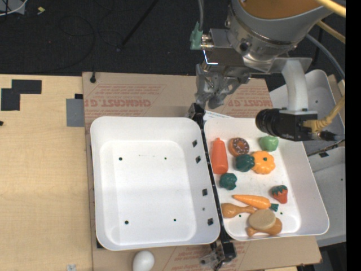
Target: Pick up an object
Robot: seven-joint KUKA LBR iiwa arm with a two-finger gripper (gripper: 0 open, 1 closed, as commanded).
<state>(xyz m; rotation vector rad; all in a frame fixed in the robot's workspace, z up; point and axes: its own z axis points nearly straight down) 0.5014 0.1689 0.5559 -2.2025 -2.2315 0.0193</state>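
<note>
1. above the far edge of the two bins, the grey arm point(271, 16) with its orange band reaches in from the right, and the gripper point(214, 92) hangs over the cardboard sheet point(141, 95) just behind the seam between the bins.
2. whether the pincer is open or closed cannot be told from this angle; nothing can be seen in its grasp.
3. the left bin point(104, 179) sits beside the right bin point(307, 191), the two touching along a black clipped edge.
4. all the toy food lies in the right bin, well below and to the right of the gripper.
5. an orange-red sausage-shaped piece point(219, 155) lies lengthwise near the bin's left wall.
6. next to it sits a round brown cookie-like piece point(238, 146), with a dark green piece point(244, 162) just below.
7. a small orange pumpkin point(263, 162) touches that green piece, and a light green item point(269, 143) lies just above the pumpkin.
8. another dark green piece point(228, 180) lies lower, near the sausage shape's end.
9. a strawberry point(280, 193) sits toward the right side.
10. a carrot point(254, 201) lies across the lower middle, above a tan drumstick-like piece point(232, 210) and a round tan bun-like piece point(263, 222).
11. a white egg point(143, 260) rests on the cardboard in front of the left bin.
</note>
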